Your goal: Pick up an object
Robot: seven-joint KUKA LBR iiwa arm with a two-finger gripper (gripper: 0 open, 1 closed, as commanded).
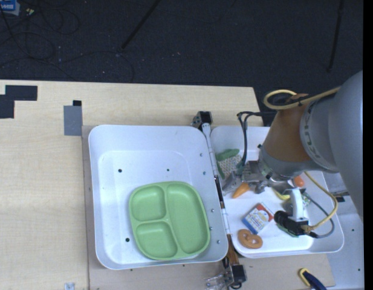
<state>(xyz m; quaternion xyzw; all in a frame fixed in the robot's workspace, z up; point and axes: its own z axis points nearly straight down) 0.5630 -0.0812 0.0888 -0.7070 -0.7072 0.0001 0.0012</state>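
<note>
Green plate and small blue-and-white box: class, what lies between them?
In the camera view, between the green plate and the small blue-and-white box run the two white bins' adjoining rims, then bare right-bin floor.

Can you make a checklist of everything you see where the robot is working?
Surface: wooden bench with two white bins; left bin, right bin.
Job's things: orange piece, small box, brown ring and green item, all in the right bin.
Clutter: green divided plate in the left bin.
Gripper: gripper low in the right bin, near the orange piece; grasp unclear.
Cables: yellow cable on the arm; black wires on the floor.
Surroundings: dark floor behind the bench.
</note>
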